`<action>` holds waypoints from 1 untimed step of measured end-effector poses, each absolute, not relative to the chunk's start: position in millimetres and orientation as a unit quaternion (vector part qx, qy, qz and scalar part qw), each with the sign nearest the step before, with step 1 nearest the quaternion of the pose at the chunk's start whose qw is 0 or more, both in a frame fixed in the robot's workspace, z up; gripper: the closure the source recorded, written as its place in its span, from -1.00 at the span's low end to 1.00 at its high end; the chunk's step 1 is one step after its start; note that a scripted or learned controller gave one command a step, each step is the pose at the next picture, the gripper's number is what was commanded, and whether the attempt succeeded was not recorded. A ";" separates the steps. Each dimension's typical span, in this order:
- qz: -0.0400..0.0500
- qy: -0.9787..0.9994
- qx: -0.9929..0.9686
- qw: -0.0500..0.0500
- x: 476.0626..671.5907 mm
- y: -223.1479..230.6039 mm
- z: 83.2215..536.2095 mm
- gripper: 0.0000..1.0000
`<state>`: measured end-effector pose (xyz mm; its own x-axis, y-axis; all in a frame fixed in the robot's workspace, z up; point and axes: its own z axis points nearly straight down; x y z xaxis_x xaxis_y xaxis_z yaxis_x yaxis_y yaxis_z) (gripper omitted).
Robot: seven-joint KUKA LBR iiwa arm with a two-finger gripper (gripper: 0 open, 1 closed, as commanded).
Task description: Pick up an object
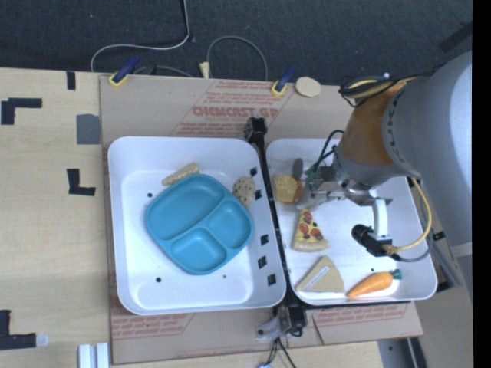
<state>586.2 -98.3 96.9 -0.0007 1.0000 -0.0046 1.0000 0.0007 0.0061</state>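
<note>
My arm point(383, 129) reaches over the right bin point(414, 282). My hand point(301, 184) hangs beside the yellow bun point(285, 188) by the divider; whether it's wide or narrow, I can't tell. The bun looks light, probably stiff: grip across its sides.

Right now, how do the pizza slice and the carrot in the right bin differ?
The pizza slice is a flat yellow wedge with red dots; the carrot is a rounded orange cone with a green tip. The pizza slice lies mid-bin, the carrot by the near right corner. Both are toy foods lying free.
</note>
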 end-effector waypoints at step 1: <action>0.000 0.707 0.707 0.003 586.0 -98.2 96.2 -1.00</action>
<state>586.0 -98.2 96.2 -0.0006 1.0000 -0.0045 1.0000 0.0006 0.0053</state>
